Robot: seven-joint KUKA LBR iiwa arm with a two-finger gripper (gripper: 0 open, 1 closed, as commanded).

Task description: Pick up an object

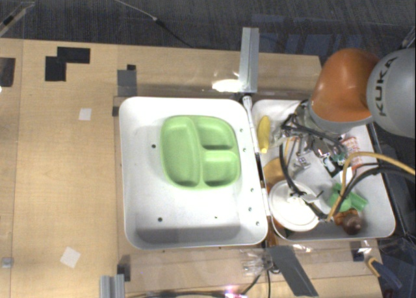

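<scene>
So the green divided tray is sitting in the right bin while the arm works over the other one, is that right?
Not quite: the camera view shows the green divided tray sitting in the left bin. The arm works over the other one, the right bin.

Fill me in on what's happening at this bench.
A grey KUKA arm reaches in from the right and hangs over the right bin, its wrist and cables covering much of the clutter there: a yellow banana-like piece, a white round dish, a green item. The left bin holds a green divided tray. Nothing is visibly lifted yet.
</scene>
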